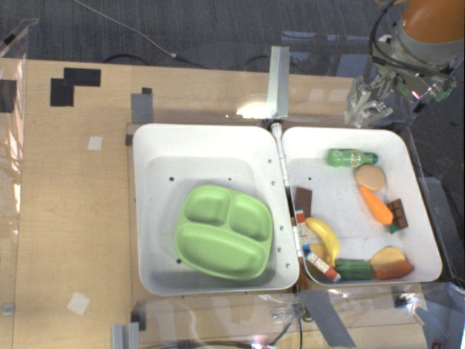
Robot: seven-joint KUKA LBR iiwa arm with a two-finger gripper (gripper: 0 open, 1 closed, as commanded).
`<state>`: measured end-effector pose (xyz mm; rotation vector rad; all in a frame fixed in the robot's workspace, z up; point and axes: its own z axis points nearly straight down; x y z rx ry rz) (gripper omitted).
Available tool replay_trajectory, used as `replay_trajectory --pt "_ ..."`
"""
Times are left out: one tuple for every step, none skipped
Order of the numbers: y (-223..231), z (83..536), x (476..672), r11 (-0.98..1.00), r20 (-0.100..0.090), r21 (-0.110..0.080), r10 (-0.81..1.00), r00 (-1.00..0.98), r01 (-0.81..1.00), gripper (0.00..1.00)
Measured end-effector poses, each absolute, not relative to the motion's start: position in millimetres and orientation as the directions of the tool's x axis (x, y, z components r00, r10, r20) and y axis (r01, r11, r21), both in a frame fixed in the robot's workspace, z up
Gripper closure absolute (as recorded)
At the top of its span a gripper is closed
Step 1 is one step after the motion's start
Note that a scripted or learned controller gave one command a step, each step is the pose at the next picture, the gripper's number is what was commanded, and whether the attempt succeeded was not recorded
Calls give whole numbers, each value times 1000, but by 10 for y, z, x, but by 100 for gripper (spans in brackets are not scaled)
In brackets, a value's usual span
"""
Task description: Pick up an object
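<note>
Fingers parted behind bin; bottle label unreadable

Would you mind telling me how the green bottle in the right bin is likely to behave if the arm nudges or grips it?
The green bottle lies on its side on the bin floor, and its body looks rounded, so a nudge would probably roll it. It looks like smooth plastic, so it may slip in a grip. It appears to touch nothing, so it should move freely; the tan round piece sits just below it.

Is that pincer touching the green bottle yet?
Apart. The camera view shows the pincer above the right bin's far rim, with bare white floor between it and the green bottle.
</note>
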<state>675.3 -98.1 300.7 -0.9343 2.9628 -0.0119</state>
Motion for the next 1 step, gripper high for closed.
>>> replay_trajectory --pt "-1346 2875 6705 717 -8 -8 -697 -717 -697 100"
